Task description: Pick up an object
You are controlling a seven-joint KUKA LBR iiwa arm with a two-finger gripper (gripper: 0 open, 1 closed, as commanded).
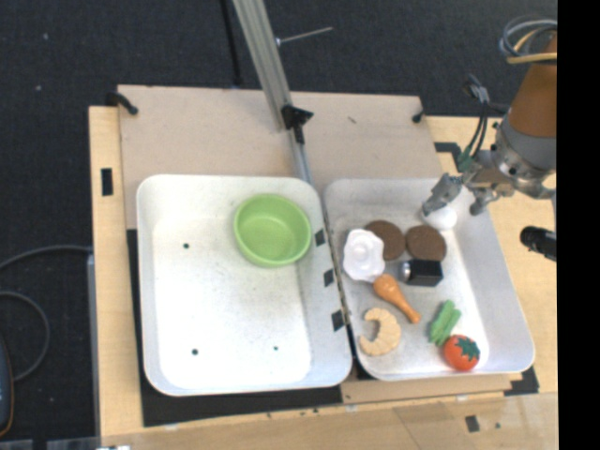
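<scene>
The right bin (497, 279) holds several small items: a white lump (364, 251), two brown discs (384, 239) (426, 244), a black block (422, 272), an orange carrot-like piece (397, 295), a tan croissant shape (381, 331), a green piece (443, 320) and a red tomato (460, 352). My gripper (461, 201) hangs over the bin's far right corner, just behind the right brown disc. Its fingers stand apart, open, with nothing between them.
A green bowl (272, 230) sits in the far part of the left bin (187, 326). A slanted metal bar (267, 54) runs down to the gap between the bins. Cables hang by the arm at the right.
</scene>
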